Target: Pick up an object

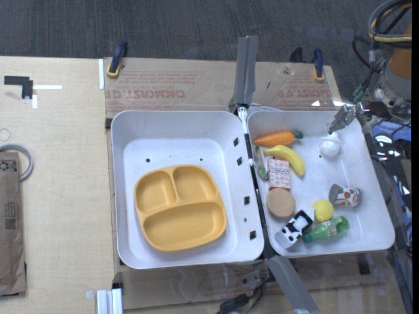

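The right bin (366,175) holds several small objects. An orange carrot (275,138) and a yellow banana (289,157) lie at its far left, with a white egg-shaped ball (329,148) to their right. A pink packet (279,173), a round tan biscuit (281,203), a tipped can (345,195), a lemon (322,210), a green bottle (325,229) and a black-and-white toy (294,227) lie nearer the front. My gripper (341,119) hangs over the bin's far right corner, just above and behind the white ball, apart from every object.
The left bin (124,175) holds a yellow divided plate (180,206). A grey divider bar (246,70) stands between the bins at the back. Cardboard with clamps lies behind both bins. A brown paper bag (10,221) lies on the bench at the far left.
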Controlling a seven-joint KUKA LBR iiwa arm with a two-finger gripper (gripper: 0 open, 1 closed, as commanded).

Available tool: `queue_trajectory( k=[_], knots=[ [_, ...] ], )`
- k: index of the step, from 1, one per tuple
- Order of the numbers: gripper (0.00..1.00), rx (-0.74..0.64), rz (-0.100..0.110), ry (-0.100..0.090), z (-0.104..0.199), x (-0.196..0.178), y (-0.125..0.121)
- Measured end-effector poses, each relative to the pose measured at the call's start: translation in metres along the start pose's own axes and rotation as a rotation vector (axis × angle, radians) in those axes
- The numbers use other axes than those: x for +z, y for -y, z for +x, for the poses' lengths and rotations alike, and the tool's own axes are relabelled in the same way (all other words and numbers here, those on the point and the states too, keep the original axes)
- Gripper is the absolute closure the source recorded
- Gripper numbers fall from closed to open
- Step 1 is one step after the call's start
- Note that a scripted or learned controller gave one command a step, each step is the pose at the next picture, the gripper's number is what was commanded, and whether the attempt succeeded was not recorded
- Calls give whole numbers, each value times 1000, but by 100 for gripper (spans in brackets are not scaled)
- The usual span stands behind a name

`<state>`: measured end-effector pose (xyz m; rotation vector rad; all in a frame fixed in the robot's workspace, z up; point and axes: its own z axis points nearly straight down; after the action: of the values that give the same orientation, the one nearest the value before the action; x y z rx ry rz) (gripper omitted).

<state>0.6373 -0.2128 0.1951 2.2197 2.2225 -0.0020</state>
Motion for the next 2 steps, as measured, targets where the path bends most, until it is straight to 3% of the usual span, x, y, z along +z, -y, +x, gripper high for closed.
queue_trajectory(
  k=[1,2],
  knots=[
    [0,0,0,0,0,0,0],
    [0,-181,0,0,56,39,19]
  ],
)
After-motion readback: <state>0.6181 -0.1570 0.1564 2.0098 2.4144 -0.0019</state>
